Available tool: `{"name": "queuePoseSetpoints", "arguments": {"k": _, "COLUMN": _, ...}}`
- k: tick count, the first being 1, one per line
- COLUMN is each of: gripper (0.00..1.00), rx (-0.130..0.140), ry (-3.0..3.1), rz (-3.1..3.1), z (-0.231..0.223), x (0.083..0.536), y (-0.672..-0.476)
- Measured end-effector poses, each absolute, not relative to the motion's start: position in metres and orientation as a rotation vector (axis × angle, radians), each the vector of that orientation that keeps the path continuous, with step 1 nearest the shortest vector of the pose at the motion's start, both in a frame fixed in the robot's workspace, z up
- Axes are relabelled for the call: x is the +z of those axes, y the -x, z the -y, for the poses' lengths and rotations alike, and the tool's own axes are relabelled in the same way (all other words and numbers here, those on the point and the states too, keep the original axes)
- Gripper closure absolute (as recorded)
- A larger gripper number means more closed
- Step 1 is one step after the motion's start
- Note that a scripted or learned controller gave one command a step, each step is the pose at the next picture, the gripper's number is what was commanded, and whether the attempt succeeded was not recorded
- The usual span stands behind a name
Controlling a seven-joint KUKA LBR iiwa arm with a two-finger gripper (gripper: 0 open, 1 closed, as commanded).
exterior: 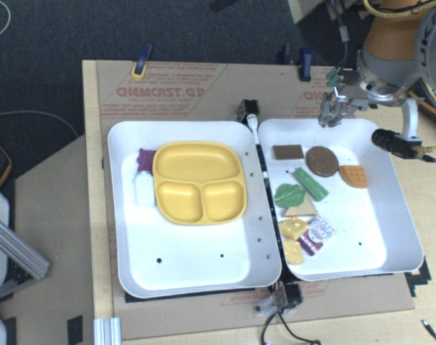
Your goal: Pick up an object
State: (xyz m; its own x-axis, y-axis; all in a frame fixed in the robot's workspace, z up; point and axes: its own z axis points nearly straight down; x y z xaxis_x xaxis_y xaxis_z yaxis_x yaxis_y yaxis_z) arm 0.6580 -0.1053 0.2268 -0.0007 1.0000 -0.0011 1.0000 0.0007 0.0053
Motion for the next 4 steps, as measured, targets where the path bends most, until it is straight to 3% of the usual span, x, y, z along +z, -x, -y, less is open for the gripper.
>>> {"name": "queuePoseSetpoints", "arguments": {"k": 2, "gripper": 1.0, "rx": 0.003, "ry": -2.218, "rz": -2.22, "z": 0.085, "x": 0.233, "y": -0.669}}
{"name": "queuePoseSetpoints", "arguments": {"k": 3, "gripper": 1.0, "rx": -0.003, "ry": -2.224, "rz": -2.221, "z": 0.085, "x": 0.228, "y": -0.655}}
{"name": "queuePoseSetpoints", "arguments": {"k": 4, "gripper": 1.0, "rx": 0.003, "ry": -2.219, "rz": -2.22, "z": 0.082, "x": 0.235, "y": -0.667}}
